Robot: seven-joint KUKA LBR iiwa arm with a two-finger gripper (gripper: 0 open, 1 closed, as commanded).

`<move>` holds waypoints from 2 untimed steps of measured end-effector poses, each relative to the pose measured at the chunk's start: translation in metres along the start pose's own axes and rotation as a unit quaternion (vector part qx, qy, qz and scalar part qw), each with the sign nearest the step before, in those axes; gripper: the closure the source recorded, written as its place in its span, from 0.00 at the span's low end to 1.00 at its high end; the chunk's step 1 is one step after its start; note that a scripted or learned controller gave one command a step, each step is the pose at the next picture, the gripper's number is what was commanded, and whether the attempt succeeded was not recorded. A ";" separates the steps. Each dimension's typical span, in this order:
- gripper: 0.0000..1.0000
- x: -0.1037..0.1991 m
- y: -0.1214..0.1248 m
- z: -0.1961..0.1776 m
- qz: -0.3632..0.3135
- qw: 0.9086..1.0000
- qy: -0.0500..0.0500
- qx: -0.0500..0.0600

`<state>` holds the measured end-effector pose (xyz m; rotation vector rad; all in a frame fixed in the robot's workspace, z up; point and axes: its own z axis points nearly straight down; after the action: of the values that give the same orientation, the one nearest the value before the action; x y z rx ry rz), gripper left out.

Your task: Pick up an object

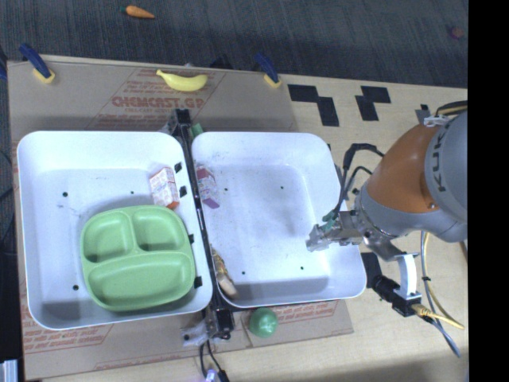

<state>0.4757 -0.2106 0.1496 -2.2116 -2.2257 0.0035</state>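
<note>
We see the arm (417, 183) reaching in low from the right, its tool (318, 238) over the right bin's (262, 146) right edge; whether it is open we cannot tell. Well left of the tool lies the green tray (137, 255) in the left bin (48, 157).
</note>
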 end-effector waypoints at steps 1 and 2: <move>1.00 -0.001 0.001 -0.054 0.000 1.000 -0.001 -0.003; 1.00 0.000 0.001 0.058 0.000 1.000 0.000 -0.001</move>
<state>0.4765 -0.2106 0.0920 -2.2126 -2.2262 0.0006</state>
